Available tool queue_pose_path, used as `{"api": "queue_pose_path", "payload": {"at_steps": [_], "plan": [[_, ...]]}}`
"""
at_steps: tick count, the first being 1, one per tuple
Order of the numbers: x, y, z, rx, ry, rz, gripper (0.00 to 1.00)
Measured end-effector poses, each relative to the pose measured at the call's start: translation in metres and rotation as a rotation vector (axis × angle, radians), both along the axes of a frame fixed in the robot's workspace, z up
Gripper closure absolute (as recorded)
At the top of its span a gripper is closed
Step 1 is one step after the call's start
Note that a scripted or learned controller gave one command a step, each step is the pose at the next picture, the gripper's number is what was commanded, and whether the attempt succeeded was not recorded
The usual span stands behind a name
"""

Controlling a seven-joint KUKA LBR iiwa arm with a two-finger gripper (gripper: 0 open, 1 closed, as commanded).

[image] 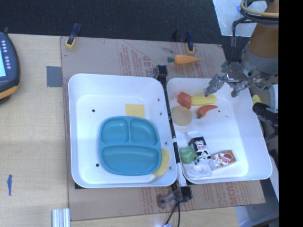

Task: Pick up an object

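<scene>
The right bin (253, 126) holds several small items. At its back lie a red chunk (184, 99), a yellow corn cob (203, 100), a red chili (207, 110) and a beige disc (181, 116). Near its front are a green piece (187, 154), a cow-patterned carton (200, 149), a brown-and-white carton (222, 159) and a white item (198, 170). My gripper (224, 87) hangs over the bin's back right part, just right of the corn cob. It is open, with nothing between its fingers (213, 85).
The left bin (80, 126) carries a blue divided plate (130, 145), a yellow square (135, 110) and a yellow piece (164, 162) tucked under the plate. A toy carrot (185, 59) lies on the board behind the bins. A handheld pendant (7, 65) rests at the far left.
</scene>
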State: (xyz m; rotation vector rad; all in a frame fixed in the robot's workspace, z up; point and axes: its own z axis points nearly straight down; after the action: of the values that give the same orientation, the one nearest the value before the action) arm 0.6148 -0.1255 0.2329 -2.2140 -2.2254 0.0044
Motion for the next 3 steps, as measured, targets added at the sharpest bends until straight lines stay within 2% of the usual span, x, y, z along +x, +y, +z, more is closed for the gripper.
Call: {"api": "queue_pose_path", "payload": {"at_steps": [1,2,3], "plan": [[0.028,-0.026,-0.08,-0.001,0.008,-0.001,0.0],[0.021,-0.013,-0.145,0.001,0.007,0.0,0.0],[0.04,0.028,-0.141,-0.003,0.008,0.001,0.0]]}}
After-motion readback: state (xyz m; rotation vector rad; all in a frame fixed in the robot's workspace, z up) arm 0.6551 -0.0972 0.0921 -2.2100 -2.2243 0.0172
